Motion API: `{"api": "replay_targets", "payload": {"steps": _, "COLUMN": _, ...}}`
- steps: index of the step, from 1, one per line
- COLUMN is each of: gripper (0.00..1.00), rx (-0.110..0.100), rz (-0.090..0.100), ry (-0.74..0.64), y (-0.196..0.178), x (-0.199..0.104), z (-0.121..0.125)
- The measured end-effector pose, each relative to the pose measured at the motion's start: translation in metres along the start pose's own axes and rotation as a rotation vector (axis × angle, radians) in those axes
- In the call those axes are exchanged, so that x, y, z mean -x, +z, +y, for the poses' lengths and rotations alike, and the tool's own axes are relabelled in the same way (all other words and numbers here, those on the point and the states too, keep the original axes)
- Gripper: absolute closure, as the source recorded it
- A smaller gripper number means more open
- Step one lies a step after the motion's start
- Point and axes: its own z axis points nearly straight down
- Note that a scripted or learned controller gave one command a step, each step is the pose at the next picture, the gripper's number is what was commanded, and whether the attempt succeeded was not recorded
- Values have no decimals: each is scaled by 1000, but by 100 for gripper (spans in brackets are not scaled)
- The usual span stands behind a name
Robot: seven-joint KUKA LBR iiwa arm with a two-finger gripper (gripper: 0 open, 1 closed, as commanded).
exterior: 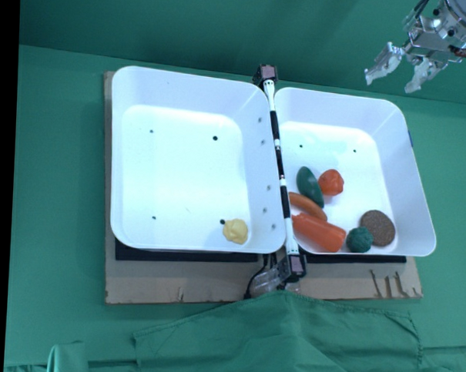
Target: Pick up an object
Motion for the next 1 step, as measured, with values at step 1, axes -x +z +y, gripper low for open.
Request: {"api": "replay_targets", "payload": {"steps": 1, "gripper": 0, "rx": 0, "rz": 0, "ry": 0, "y": 0, "x": 0, "z": 0}}
